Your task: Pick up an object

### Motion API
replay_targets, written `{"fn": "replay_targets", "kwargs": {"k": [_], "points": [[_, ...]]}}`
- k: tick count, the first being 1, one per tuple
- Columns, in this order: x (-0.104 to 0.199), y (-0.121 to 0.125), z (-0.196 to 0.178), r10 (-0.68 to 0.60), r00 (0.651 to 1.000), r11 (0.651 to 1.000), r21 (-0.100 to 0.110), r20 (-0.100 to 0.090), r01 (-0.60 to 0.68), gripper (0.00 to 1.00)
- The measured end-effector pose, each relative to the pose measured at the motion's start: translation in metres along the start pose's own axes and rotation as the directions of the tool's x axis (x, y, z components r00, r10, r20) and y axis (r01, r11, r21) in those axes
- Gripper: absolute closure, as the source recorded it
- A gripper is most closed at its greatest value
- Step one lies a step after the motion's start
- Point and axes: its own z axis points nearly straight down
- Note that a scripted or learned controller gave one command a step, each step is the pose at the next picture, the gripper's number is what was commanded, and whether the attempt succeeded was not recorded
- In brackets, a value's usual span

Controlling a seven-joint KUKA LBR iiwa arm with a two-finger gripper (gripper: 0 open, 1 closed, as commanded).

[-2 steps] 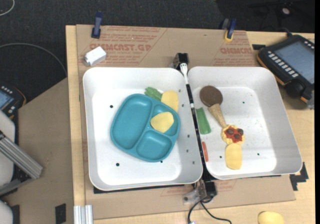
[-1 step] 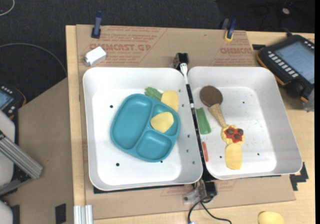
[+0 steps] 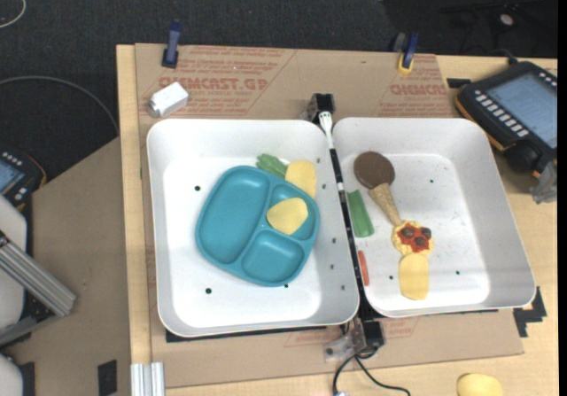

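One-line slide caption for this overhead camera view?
Blue divided plate holding a yellow piece in the left bin; brown spoon and toy foods in the right bin.

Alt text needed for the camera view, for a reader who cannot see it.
Two white bins sit side by side: the left bin holds a blue divided plate with a yellow piece on it; the right bin holds a brown spoon, a green stick and small toy foods.

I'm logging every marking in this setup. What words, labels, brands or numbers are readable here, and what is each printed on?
"CAST. G P": red print on the cardboard sheet behind the left bin; the first letters are too faint to read.
Smaller red lines around it: too blurred to read.
Red print on the cardboard behind the right bin: too faint to read.
Tablet screen at the right: too small to read.
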Motion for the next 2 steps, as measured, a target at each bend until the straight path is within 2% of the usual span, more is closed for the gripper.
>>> {"fn": "replay_targets", "kwargs": {"k": [1, 2], "points": [[-0.001, 0.000, -0.122, -0.002, 1.000, 1.000, -0.017, 0.008, 0.002, 1.00], [0.000, 0.000, -0.069, 0.000, 1.000, 1.000, 0.001, 0.000, 0.000, 1.00]]}}
